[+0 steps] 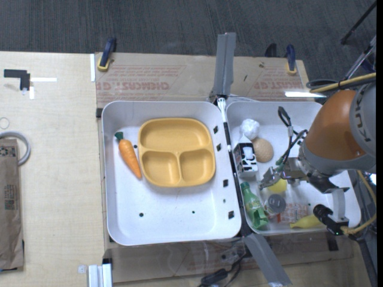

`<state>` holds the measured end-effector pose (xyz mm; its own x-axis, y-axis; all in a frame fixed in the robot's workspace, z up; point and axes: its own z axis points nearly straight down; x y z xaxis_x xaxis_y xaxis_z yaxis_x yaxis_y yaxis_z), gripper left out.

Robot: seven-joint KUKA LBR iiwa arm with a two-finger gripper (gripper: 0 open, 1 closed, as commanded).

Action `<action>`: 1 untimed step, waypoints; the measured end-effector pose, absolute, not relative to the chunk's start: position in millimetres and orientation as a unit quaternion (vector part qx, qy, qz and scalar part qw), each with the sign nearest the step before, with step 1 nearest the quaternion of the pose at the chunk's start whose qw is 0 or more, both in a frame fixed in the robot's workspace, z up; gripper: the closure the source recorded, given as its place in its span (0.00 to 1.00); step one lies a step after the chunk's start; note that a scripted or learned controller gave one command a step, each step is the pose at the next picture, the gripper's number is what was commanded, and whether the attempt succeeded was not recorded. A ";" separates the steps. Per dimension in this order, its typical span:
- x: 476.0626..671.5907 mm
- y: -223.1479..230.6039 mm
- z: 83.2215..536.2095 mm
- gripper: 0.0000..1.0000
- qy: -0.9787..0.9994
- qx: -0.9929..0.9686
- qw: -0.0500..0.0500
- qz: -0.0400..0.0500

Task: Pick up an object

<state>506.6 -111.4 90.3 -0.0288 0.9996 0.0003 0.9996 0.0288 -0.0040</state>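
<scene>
Two shallow white bins with rounded corners sit side by side on a pale wood-grain tabletop point(54, 160), in front of a printed brown cardboard sheet point(161, 79) held by blue clamps point(108, 52).

The left bin point(173, 220), of smooth, glossy plastic, holds a yellow three-compartment plate point(177, 151), rounded-rectangular and matte, lying flat towards the bin's far half. Just beside the plate's left edge lies an orange toy carrot point(129, 157), tapered, with a small green top pointing away from the camera.

The right bin point(299, 103) is crowded. Near its far left corner sits a crumpled white object point(249, 127); just beside it is a smooth, tan, egg-shaped object point(263, 149). A small black-and-white boxy item point(245, 159) lies by the bin's left wall. Nearer the camera are a green crinkled packet point(254, 208), a round grey metallic lid or can point(275, 203), and a yellow banana-like shape point(306, 222) at the near edge.

The grey arm with its rounded orange band point(335, 130) reaches into the right bin from the right. The gripper point(276, 177) is low over the bin's middle, close above a small yellow object point(278, 186); whether its parts are spread or pressed together cannot be told, nor whether it touches anything.

A brown paper bag point(11, 202) lies at the tabletop's left edge.
</scene>
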 end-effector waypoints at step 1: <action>506.7 -112.0 98.9 1.00 -0.716 -0.698 0.002 0.002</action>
